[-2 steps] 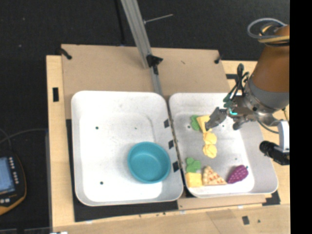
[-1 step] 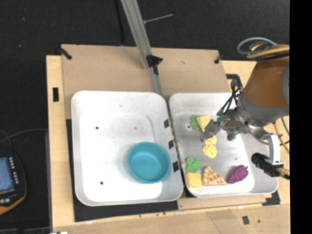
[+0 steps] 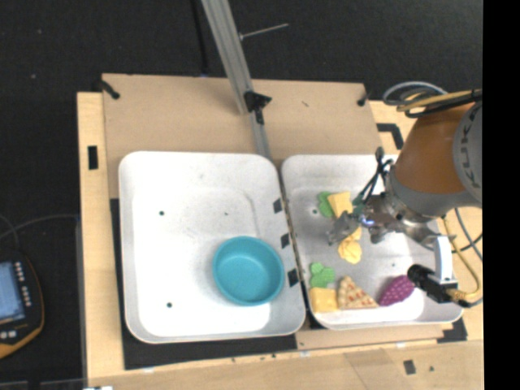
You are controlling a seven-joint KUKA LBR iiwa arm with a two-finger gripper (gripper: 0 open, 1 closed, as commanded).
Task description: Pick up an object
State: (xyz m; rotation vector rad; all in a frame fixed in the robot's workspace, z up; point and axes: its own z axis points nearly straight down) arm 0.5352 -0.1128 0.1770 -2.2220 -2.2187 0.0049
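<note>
My gripper [image 3: 356, 232] hangs low over the middle of the right bin [image 3: 302, 177], its fingers spread open. A yellow toy piece [image 3: 351, 252] lies just below and between them; I cannot tell whether they touch it. A green and yellow toy [image 3: 334, 203] lies just behind the gripper. Along the bin's front lie a green piece [image 3: 321, 274], a yellow block [image 3: 323, 301], a pizza slice [image 3: 356, 295] and a purple bunch of grapes [image 3: 396, 291].
A blue bowl [image 3: 246, 270] sits in the front right part of the left bin [image 3: 162, 185]. A grey metal pole [image 3: 231, 51] slants up from the bench behind the bins. The arm's orange band [image 3: 431, 157] covers the right bin's far right corner.
</note>
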